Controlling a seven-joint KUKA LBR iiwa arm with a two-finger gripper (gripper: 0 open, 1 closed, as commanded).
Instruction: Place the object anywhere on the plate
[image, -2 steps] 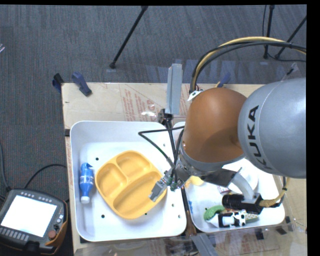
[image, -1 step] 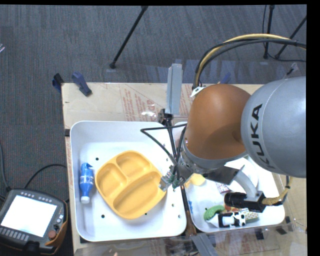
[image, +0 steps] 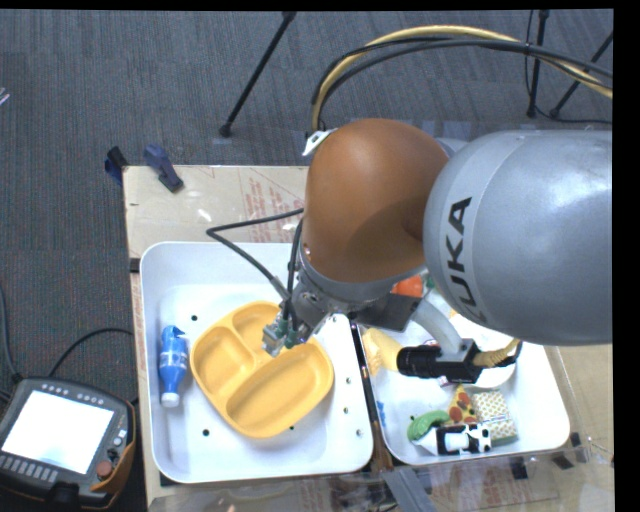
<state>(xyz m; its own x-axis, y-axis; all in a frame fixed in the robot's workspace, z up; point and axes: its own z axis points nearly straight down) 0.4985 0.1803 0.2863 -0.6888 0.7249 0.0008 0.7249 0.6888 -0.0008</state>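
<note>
A yellow divided plate (image: 262, 385) lies in the left white bin (image: 152, 300). My gripper (image: 282, 336) hangs low over the plate's upper right part, near the ridge between its compartments. A small green bit shows at the gripper's tip, and I cannot make out what it is or whether it is held. The big grey arm and its orange band hide the bench behind the gripper.
A blue bottle (image: 172, 362) lies left of the plate in the same bin. The right bin (image: 562, 405) holds a green toy (image: 428, 423), a pizza slice (image: 462, 405), a waffle-like piece (image: 496, 416), a black-and-white item (image: 462, 440) and a yellow item (image: 384, 350).
</note>
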